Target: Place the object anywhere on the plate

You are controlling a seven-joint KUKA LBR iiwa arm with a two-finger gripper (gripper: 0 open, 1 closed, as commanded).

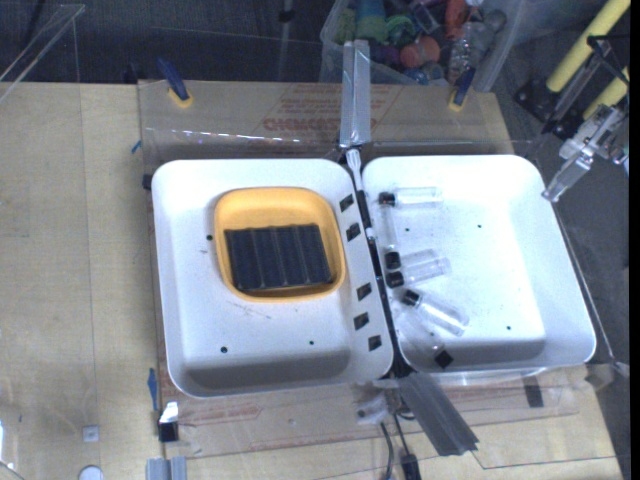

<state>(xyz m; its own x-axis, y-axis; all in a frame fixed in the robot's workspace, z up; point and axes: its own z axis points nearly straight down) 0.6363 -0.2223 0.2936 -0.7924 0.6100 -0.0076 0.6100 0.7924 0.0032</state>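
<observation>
The end effector [562, 175] sits at the right edge of the frame, just outside the upper right corner of the right bin [520, 268]. It is pale, blurred and partly cut off by the frame, so I cannot tell whether it is wide or narrow. Nothing can be seen held in it.

In the left bin [180, 268], left of centre, lies the yellow plate [275, 200]. A dark ridged slab [278, 256] lies flat on it and covers most of the plate's floor, leaving the rim bare all round. What the slab is made of is hard to make out.

The right bin holds three clear vials with black caps, all lying on their sides near its left wall. The upper vial [410, 197] is near the top, the middle vial [418, 264] is lower down, and the lower vial [432, 310] lies at a slant just below that. Their clear bodies nearly vanish against the white floor. A small black bit [445, 359] lies at the bin's lower rim, too small to identify.

Between the bins runs a dark seam [372, 268] with black squares along it.

The bins rest on a pale counter [70, 268]. At the top of the frame a clear tub [420, 13] of coloured items is cut off by the upper edge. Yellow tubes [600, 23] cross the upper right corner.
</observation>
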